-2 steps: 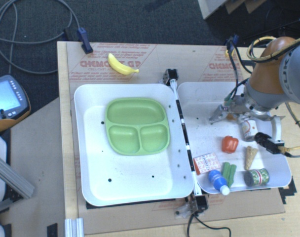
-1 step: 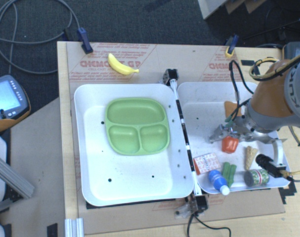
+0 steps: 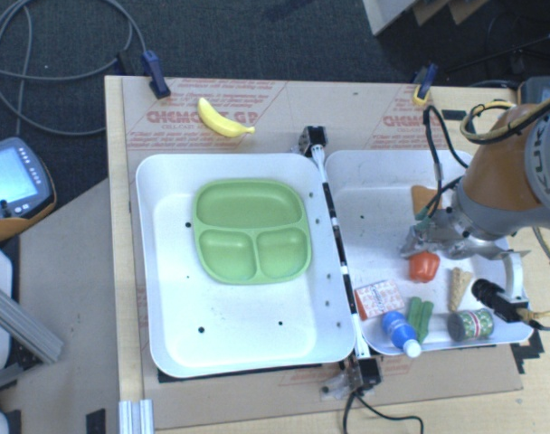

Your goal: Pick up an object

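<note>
Camera view: my gripper (image 3: pixel 426 242) hangs low in the right bin (image 3: pixel 374 174), just above the red object (image 3: pixel 424 266), because that is my target. Whether it is apart or together, I cannot tell.

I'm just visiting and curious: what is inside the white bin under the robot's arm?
The right bin holds a red object, a small carton, a blue bottle, a green item, a cone and a can. The arm covers part of an orange thing and the floor beneath.
</note>
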Controlling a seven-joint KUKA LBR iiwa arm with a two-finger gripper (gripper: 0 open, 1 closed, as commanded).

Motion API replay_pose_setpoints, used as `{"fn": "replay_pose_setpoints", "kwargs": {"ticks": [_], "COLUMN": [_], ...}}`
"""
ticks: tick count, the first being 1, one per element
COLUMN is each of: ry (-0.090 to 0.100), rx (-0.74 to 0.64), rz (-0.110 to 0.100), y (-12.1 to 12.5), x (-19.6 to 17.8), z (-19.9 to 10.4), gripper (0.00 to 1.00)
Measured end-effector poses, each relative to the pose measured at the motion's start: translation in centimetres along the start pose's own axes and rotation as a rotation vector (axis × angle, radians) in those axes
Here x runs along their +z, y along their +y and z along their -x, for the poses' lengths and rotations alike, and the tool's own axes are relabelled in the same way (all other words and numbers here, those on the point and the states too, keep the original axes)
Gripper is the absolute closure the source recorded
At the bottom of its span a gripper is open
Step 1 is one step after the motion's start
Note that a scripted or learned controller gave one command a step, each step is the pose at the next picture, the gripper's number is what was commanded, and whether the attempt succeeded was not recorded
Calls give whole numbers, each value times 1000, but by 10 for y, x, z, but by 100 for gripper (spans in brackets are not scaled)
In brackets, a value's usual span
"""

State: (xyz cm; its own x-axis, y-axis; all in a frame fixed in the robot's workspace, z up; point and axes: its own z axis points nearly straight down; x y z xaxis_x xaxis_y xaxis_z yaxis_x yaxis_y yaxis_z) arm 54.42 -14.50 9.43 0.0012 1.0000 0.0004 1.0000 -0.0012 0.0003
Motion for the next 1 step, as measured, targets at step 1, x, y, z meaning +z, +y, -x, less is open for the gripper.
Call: {"fn": "replay_pose_setpoints", "kwargs": {"ticks": [1], "ry": [0], "rx": [-3], "rz": [0], "y": [12], "x": [-91], "z": [-86], "gripper": [100]}}
